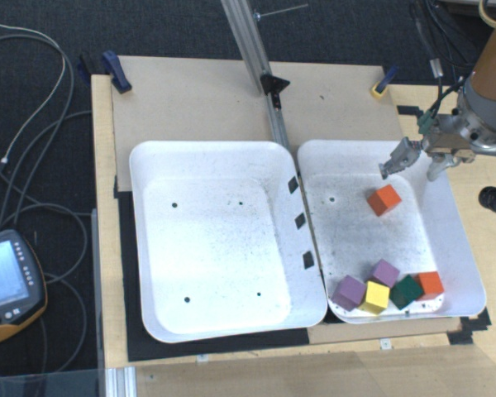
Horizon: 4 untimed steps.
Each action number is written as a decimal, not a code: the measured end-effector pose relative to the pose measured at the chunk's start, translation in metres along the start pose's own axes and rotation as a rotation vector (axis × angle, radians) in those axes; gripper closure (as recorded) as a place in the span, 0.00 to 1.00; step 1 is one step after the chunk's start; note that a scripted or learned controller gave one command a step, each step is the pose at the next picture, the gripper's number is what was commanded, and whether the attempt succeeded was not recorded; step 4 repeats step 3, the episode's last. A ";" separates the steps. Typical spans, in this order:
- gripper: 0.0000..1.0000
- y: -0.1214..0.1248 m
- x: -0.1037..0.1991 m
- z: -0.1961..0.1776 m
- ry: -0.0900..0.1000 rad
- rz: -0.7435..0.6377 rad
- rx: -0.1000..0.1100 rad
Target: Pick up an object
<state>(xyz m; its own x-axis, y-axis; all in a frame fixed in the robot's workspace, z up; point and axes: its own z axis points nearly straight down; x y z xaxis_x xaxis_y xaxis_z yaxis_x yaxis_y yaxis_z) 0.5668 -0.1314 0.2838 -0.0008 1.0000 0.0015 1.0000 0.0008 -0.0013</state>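
The gripper (417, 164) is seen open and holding nothing, poised just above the orange cube (384, 199) in the right bin (459, 222).

orange cube (384, 199) | tilted, seemingly resting flat | right bin (347, 164), upper middle

Grey KUKA arm (489, 89) enters from the right edge of the camera view, with its orange band above the wrist seen at the upper right. Wrist angles down and toward the left. Two-finger grey metal gripper (417, 165) sits at the arm's end, fingers spread apart: one fingertip (394, 164) points lower left, the other (438, 169) hangs more straight down. Nothing sits between the fingers. Thin cables run along the wrist above the gripper.
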 end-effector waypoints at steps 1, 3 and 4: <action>0.00 -0.017 -0.018 0.174 0.002 0.002 0.009; 0.00 0.091 -0.048 0.188 0.008 0.008 0.058; 0.00 0.091 -0.048 0.188 0.008 0.008 0.058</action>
